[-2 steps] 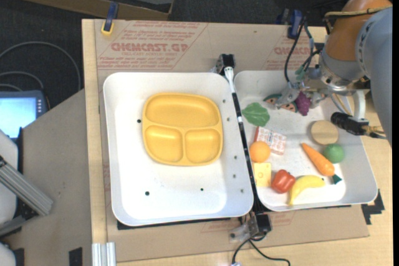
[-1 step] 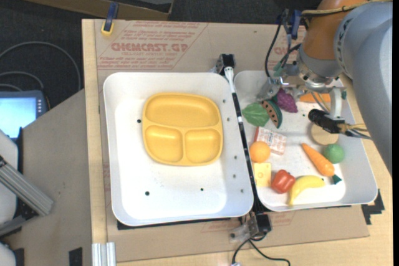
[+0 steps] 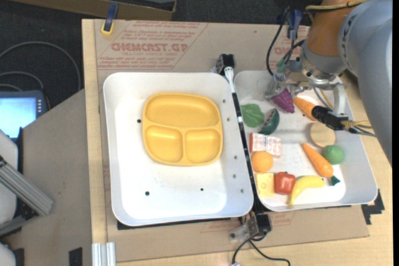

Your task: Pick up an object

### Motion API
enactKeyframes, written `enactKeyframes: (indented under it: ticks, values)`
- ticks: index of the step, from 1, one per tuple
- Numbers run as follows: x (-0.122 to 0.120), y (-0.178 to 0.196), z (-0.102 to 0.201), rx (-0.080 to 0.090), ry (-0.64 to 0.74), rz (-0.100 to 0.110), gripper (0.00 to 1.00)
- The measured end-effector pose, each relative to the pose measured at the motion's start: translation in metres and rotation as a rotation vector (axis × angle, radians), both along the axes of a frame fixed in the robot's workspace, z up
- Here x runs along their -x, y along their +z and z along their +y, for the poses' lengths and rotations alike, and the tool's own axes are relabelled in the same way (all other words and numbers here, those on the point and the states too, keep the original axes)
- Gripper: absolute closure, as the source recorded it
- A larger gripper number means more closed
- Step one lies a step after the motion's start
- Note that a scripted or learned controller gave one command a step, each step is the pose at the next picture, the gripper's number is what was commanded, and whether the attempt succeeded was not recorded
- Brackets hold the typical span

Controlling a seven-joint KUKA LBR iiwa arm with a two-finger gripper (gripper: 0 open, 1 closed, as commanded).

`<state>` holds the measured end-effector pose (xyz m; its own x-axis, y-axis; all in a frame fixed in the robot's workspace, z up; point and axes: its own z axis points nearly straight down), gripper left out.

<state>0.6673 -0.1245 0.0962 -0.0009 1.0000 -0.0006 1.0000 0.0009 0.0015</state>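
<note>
Nearest edge of the right bin: banana, red pepper and a yellow block in a row, touching or nearly so. Just beyond them — an orange, with a red-and-white packet touching its far side. To the right of these a carrot lies at a slant, its tip toward the near right; a green ball sits against it, and a pale disc lies just beyond the ball.

Farther in: green leaf by the bin's left wall, a dark melon slice beside it. At the far end a purple piece, grape-like, lies directly under the claw. Second carrot-like orange piece with a dark end to its right.

Arm enters from the right, orange band above the wrist, claw lowered to the far part of the right bin, at or touching the purple piece. Cannot tell how far the claw is open, nor whether it has hold of anything — cables and wrist hide it.

Left bin: a yellow tray with three compartments, set toward the far half. Both bins sit side by side on the bench, which carries a printed brown board.
</note>
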Motion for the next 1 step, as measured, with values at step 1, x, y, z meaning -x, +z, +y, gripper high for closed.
enactKeyframes:
  ticks: [1]
  values:
    - [0.0424, 0.0952, 0.0684, -0.004, 0.006, -0.004, 1.0]
